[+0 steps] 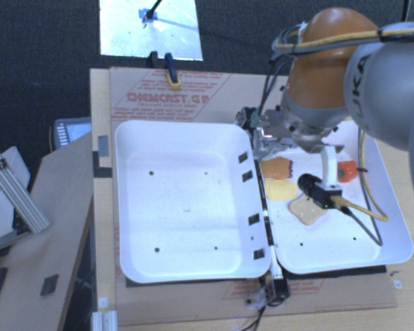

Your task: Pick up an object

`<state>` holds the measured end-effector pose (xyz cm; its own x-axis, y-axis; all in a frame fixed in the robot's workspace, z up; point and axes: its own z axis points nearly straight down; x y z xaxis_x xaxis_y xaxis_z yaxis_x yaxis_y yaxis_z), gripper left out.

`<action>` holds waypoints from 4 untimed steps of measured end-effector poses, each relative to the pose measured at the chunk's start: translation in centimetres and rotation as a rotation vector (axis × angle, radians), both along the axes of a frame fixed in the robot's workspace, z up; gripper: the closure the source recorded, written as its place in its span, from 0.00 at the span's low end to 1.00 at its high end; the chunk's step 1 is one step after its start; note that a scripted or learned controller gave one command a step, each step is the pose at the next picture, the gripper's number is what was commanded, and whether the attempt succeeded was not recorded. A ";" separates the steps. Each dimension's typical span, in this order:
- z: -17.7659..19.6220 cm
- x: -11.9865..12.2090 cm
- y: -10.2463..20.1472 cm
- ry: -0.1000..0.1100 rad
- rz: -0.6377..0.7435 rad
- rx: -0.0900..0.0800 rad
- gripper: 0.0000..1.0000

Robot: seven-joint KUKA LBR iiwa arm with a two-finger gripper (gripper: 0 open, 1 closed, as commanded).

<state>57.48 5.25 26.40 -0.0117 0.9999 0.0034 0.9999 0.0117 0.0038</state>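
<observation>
**Q:** Position, biggest things first?

**A:** My arm (331, 67) reaches in over the right bin (393, 247), with the left bin (186, 185) beside it (sides as the camera has them). My gripper (262, 142) is low at the right bin's far corner, close to the wall shared with the left bin. Spread or closed, I can't make out; the wrist hides it.

**Q:** Candidates?

**A:** All are in the right bin. The tan slice (307, 214) is largest, then the yellow piece (281, 190), then the orange-brown piece (276, 167) just beside my gripper. The small red piece (346, 171) is well apart.

**Q:** How to do it well?

**A:** My judgement is to take the orange-brown piece, as it's nearest. It looks flat and sits against the yellow piece, so I'd centre over it, come straight down clear of the wall, and straddle one piece only.
</observation>
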 end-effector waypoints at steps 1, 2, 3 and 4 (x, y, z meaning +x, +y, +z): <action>2.5 -5.6 -4.0 0.003 -0.014 -0.003 1.00; 13.9 -3.5 1.6 -0.012 -0.002 0.000 1.00; 12.2 -8.4 8.6 0.005 0.000 -0.001 1.00; 28.0 -8.8 11.6 -0.015 -0.003 0.005 1.00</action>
<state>48.65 16.86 54.41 -0.0084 0.9999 0.0085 0.9998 0.0082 0.0193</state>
